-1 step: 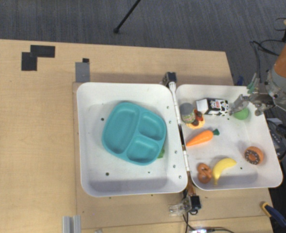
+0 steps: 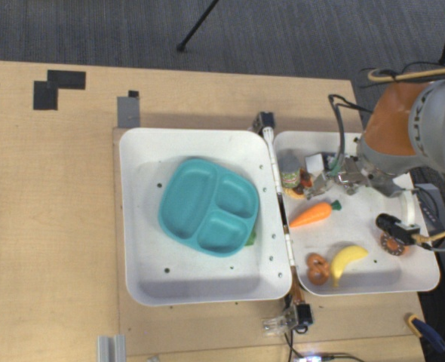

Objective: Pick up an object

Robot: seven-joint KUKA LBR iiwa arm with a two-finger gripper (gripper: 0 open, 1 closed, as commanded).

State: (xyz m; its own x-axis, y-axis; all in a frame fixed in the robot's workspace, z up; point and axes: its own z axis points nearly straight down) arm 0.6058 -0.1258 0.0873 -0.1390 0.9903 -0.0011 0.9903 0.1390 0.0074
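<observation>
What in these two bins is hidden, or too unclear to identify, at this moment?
All in the camera view:
- A green thing under the teal plate in the left bin: the plate covers all but a sliver.
- Small items beside the gripper, near the right bin's upper left corner: too small and blurred to name.
- The upper right part of the right bin: covered by the arm.

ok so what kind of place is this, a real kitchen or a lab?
Most likely a robotics lab pick-test bench, not a kitchen. A grey arm reaches over white bins on a wooden bench, and the bins hold toy-like food, a carrot and a banana, plus a teal divided plate.
</observation>
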